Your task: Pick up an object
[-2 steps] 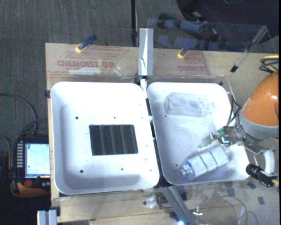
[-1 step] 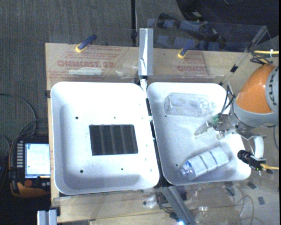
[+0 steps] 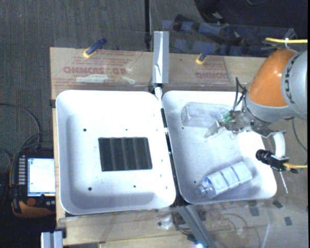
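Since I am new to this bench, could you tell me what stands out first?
The orange-banded arm reaches in from the right over the right bin, which holds two clear plastic bottles: one near the far wall, another near the front. A dark ribbed rectangle sits at the middle of the left bin.

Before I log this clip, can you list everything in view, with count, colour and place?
White bins: 2, side by side on the bench; left bin, right bin.
Dark ribbed panel: 1, dark grey, middle of the left bin's floor.
Clear bottle: 1, transparent, lying in the right bin's far part.
Labelled bottle: 1, clear with a white label, lying in the right bin's near part.
Clamps: 2, blue and yellow, on the board behind the bins.
Handheld pendant: 1, black with a lit screen, on the floor left of the bench.
Arm: 1, grey with an orange band, reaching in from the right over the right bin.
Gripper: 1, beside the clear bottle; its state is unclear.
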Robot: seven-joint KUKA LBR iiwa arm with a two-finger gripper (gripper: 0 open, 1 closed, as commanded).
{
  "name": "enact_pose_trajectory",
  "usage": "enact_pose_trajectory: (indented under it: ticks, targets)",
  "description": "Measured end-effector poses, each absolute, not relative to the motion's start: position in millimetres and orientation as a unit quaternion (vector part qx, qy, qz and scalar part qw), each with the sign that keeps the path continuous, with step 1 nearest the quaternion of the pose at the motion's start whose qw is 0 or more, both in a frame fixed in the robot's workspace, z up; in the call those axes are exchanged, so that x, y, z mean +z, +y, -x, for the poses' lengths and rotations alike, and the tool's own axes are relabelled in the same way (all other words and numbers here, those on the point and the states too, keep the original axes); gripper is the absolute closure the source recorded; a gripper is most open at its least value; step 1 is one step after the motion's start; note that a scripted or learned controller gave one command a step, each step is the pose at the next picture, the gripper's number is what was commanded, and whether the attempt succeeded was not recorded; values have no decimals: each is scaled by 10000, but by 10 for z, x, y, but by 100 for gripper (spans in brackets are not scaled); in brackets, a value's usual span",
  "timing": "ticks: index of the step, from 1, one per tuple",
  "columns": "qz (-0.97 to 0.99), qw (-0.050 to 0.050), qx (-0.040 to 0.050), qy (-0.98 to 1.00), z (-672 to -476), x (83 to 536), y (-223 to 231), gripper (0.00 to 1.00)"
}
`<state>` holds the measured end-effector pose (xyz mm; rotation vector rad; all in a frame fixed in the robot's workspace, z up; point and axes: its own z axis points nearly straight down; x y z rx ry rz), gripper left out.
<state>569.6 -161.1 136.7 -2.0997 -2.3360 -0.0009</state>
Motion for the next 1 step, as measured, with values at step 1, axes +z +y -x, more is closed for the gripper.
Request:
enact_pose_trajectory:
  ticks: [1]
  targets:
    - [5932,-1,44,-8050,-6344,907,-2050,0]
